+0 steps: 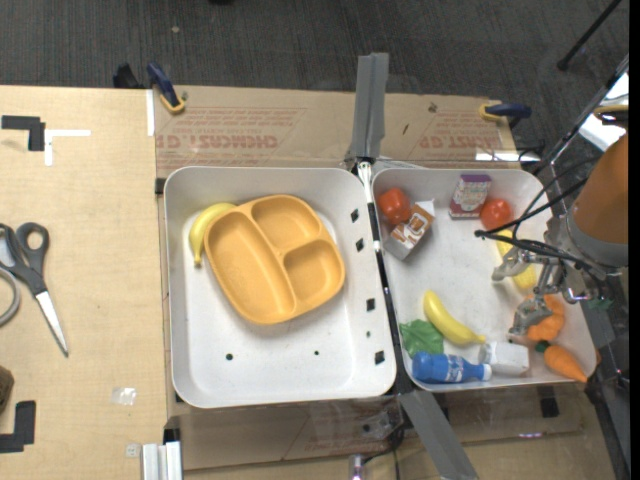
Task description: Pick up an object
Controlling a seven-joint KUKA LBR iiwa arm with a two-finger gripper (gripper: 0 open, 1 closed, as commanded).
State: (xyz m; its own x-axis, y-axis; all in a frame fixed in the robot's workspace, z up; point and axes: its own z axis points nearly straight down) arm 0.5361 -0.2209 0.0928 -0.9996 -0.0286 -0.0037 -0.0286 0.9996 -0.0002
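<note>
The gripper (535, 293) hangs low over the right bin (455, 268), near its right wall, fingers spread apart with nothing between them. Just below it lie two toy carrots (556, 348), the likeliest target; a yellow piece (522, 273) sits under the fingers. The carrots look like light, hard, smooth plastic, so they may slip or roll; pinching across the thick middle seems safest. A banana (452, 320), a blue bottle (448, 369) and a tomato (495, 211) lie nearby.
</note>
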